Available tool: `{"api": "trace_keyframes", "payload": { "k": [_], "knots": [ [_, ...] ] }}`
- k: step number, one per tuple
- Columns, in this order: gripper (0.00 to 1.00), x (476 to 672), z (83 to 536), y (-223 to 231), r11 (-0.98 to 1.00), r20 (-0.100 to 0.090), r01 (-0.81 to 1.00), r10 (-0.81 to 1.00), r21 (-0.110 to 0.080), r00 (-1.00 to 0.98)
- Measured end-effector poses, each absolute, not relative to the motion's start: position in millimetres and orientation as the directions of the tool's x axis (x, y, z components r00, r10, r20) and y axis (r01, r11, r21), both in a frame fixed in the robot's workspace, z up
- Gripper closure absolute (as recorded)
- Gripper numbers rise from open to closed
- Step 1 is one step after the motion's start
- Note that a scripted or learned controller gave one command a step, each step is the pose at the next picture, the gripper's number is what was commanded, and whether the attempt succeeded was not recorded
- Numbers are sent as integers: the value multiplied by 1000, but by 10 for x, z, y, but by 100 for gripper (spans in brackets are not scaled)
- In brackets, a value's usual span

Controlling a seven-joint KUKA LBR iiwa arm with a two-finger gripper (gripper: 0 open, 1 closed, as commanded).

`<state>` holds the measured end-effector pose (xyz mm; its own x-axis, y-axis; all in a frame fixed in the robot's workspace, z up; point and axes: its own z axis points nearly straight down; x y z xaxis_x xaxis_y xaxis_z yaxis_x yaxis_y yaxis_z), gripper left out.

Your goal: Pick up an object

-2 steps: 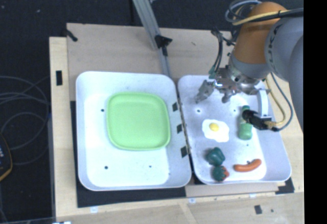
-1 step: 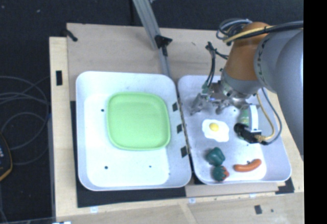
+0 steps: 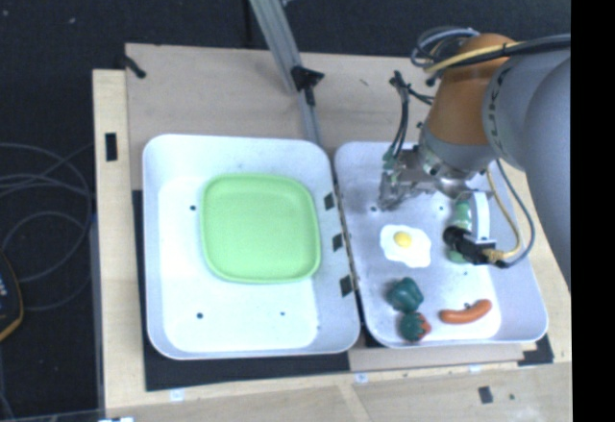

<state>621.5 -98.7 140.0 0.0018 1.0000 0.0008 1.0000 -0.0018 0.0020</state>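
I read the fried egg as the likely target: flat glossy toy, white with a yellow yolk, lying mid right bin, just below the pincer. The pincer hangs near the bin's left wall, nothing visibly in it, and I can't tell its state. Near the bin's front edge lie two lumpy green peppers and a smooth sausage; a matte green plate sits in the left bin.
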Motion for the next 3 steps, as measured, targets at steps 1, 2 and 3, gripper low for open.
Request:
{"api": "trace_keyframes", "payload": {
  "k": [1,2,3],
  "knots": [
    [100,6217,1825,-987,0,0,1000,1000,4,0],
    [100,6210,2252,-979,0,0,1000,1000,5,0],
    [100,6218,2745,-985,0,0,1000,1000,5,0]
  ]
}}
